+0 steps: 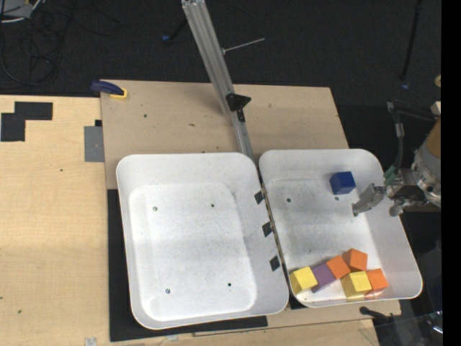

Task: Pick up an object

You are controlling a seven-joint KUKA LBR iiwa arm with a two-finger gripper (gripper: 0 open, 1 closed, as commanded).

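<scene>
Robot jaws (379,199) hang apart and empty over the right bin (315,163), beside a blue cube (343,182).

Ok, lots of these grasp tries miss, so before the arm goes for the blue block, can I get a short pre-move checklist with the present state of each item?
1. Target in view: the blue block sits in the right bin, near its far wall. Ok.
2. Target free of neighbours: it stands alone, apart from the cluster of blocks at the bin's near corner. Ok.
3. Gripper over the target: the gripper is at the bin's right rim, beside the block and nearer the camera, not above it. Not ok.
4. Gripper free of load: nothing shows between its fingers. Ok.
5. Finger opening wide enough for the block: cannot tell.
6. Height above the bin floor: cannot tell.
</scene>
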